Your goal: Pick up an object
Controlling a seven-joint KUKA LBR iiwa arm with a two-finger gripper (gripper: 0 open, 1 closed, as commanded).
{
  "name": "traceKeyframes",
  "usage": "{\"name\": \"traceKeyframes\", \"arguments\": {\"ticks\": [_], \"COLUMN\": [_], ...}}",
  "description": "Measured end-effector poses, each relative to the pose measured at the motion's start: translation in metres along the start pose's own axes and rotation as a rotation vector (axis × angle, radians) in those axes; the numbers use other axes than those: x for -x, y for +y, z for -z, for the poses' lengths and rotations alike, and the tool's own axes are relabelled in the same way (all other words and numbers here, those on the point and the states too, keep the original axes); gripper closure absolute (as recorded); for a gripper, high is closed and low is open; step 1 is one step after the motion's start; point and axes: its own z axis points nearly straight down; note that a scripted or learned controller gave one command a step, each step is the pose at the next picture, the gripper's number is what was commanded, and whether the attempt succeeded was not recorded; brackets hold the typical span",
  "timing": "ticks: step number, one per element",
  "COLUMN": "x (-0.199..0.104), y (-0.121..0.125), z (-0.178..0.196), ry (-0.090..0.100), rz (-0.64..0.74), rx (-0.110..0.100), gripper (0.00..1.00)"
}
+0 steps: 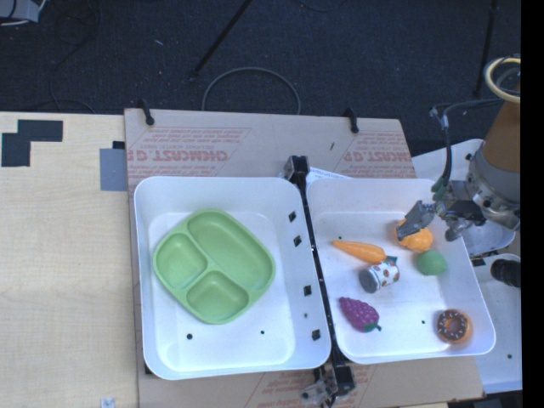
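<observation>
In the right bin [399, 347] lie several toy foods: an orange carrot [360, 250], a yellow-orange fruit [417, 240], a green round piece [431, 263], a small grey and white can [381, 275], purple grapes [359, 314] and a brown donut [453, 325]. My gripper [435, 222] hangs over the bin's far right part, open. Its left finger [416, 220] sits just above the yellow-orange fruit, touching or nearly touching its top. The right finger [456, 225] stands apart to the right. Nothing is held between them.
A light green divided plate [214, 264] lies in the left bin [161, 347]. A black divider [310, 262] runs between the bins. The arm's orange band [503, 134] and wrist stand over the right bin's right rim.
</observation>
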Motion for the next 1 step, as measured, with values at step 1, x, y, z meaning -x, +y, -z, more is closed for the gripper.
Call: {"name": "traceKeyframes", "arguments": {"ticks": [1], "x": [0.0001], "y": [0.0019], "z": [0.0055], "ry": [-0.002], "rz": [0.002], "rx": [0.010], "gripper": [0.00]}}
